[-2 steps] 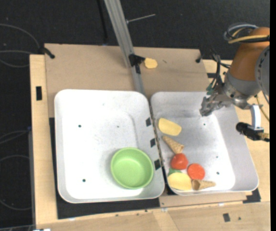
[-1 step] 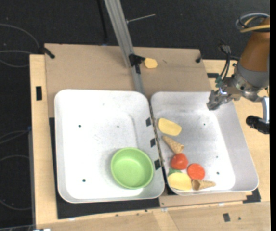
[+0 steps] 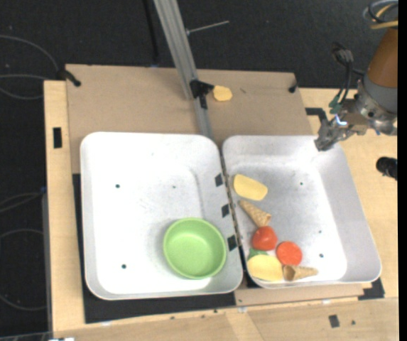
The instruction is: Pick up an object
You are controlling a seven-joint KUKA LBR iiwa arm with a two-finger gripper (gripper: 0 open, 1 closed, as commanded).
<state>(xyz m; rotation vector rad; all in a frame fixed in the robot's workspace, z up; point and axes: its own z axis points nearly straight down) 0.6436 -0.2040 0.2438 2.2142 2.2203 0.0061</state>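
Six toys (image 3: 263,239) crowd the right bin's (image 3: 331,204) left edge; hand (image 3: 325,142) above far rim, grip unclear.

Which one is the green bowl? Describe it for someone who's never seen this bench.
Start at the left white bin. In its near right corner sits the green bowl, round and open side up. It is the one item in that bin; the small toy foods all lie in the right bin.

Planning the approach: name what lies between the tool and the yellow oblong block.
The camera view shows just bare white bin floor between the tool and the yellow oblong block.
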